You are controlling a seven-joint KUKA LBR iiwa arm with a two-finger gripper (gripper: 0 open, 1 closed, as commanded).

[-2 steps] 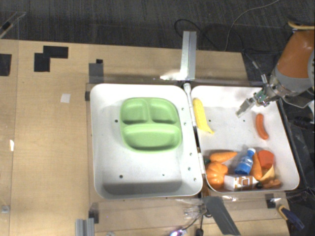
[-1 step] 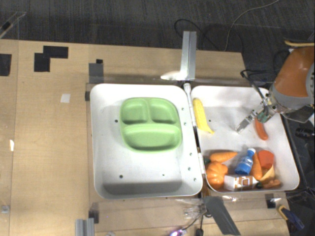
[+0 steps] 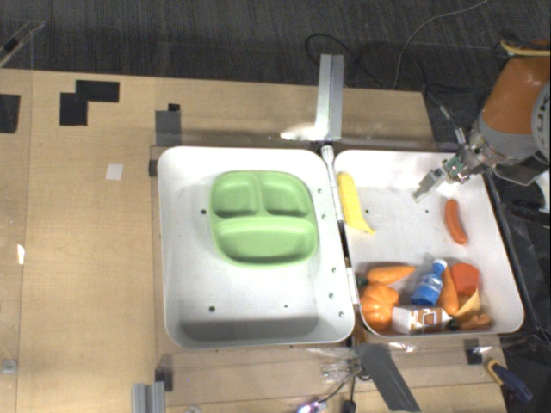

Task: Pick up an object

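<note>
Beside the right bin's far edge, the spread, empty gripper should centre over the sausage before descending.

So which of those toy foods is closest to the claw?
The red sausage, lying alone just below the gripper in the right bin. The banana lies farther left, and the rest are piled along the bin's near edge.

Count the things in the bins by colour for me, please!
Green: 1, the plate
Yellow: 1, the banana
Red: 1, the sausage
Blue: 1, the bottle
Orange or red in the heap at the near edge: too jumbled to count surely
Total: 4 clear things plus the heap
</note>
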